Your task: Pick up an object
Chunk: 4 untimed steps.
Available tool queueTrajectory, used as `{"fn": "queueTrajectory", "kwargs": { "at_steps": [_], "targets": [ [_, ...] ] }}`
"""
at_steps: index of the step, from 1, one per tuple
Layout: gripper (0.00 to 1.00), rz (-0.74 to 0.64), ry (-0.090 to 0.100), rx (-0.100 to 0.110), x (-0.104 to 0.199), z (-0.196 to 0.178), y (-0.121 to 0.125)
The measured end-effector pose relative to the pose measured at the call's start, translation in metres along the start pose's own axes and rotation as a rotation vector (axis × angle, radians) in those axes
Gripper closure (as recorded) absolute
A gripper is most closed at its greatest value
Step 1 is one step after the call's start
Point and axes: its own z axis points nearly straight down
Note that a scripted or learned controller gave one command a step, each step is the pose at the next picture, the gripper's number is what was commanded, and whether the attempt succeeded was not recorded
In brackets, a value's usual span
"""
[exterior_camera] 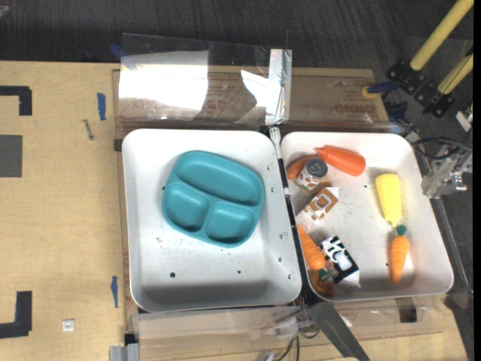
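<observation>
The teal divided plate [213,197] is the biggest object I can see from here. It lies flat and alone in the left bin [150,269], a little towards the bin's far edge, with three compartments facing up.

The other objects are all in the right bin [432,277]. An orange carrot-shaped toy [342,159] lies near its far rim, pointing across the bin. Just beside it, towards the divider between the bins, sits a small piece with a round grey top [313,170]; I cannot tell what it is. Below that, a brown-and-white patterned block [322,202] lies tilted. A yellow, corn-like piece [388,195] lies lengthwise near the bin's right side, and a small carrot with a green cap [399,254] lies just beyond its near end; whether they touch I cannot tell. Along the divider side, a second orange carrot [310,250] runs towards the near rim, touching or overlapping a black-and-white item [340,259] at the bin's near-left corner.

Both bins rest side by side on the tan worktop [60,224], their inner rims touching.
</observation>
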Motion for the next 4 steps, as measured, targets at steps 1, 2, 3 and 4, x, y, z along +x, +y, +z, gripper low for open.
{"fn": "queueTrajectory", "kwargs": {
  "at_steps": [1,2,3,4],
  "targets": [
    [1.0,0.018,0.007,-0.003,0.006,0.176,0.006],
    [1.0,0.116,0.0,-0.001,-0.068,-0.014,0.009],
    [0.0,0.116,0.01,-0.003,-0.066,-0.009,0.009],
    [0.0,0.044,0.02,-0.005,0.039,0.107,-0.004]
  ]
}}
